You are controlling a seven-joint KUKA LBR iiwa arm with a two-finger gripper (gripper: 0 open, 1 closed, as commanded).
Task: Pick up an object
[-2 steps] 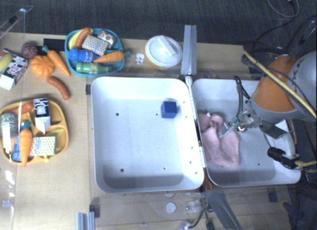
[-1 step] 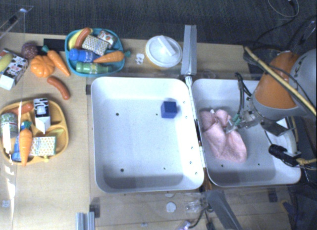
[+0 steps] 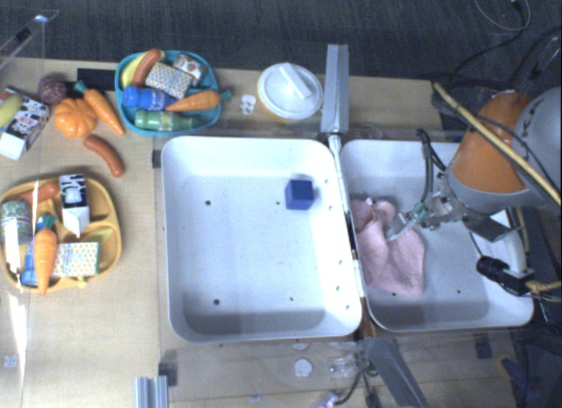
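The pink cloth (image 3: 389, 253) lies in the right bin (image 3: 457, 305), against its left wall, bunched at the top and flatter below. Its long axis runs near to far, along that wall, and it points no particular way.

The gripper (image 3: 411, 218) sits low over the cloth's upper right edge, fingertips touching or just above the folds. Whether it is spread or closed I cannot tell, nor whether any cloth lies between the tips.

My read is that the grasp step is in hand. Next — close on a raised fold, then lift straight up.

Farther off, in the left bin (image 3: 219, 310), a blue cube (image 3: 300, 193) sits near the far right corner — well apart from the gripper.
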